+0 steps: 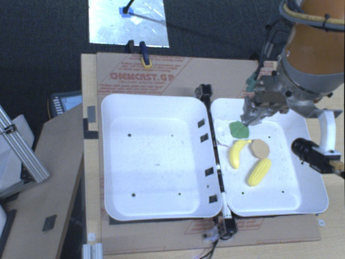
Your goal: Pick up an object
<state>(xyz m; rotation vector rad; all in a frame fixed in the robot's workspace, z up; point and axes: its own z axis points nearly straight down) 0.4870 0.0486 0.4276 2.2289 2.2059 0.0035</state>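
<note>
The left bin (156, 161) was smooth white plastic. In the right bin (285, 198) lay a curved yellow banana (237, 152), a flat green leaf-shaped piece (238, 129), a knobbly corn cob (259, 171) and a tan rounded lump (260, 148). The gripper (249, 118) hung at the green piece, its tips blurred; I couldn't tell their state.
</note>
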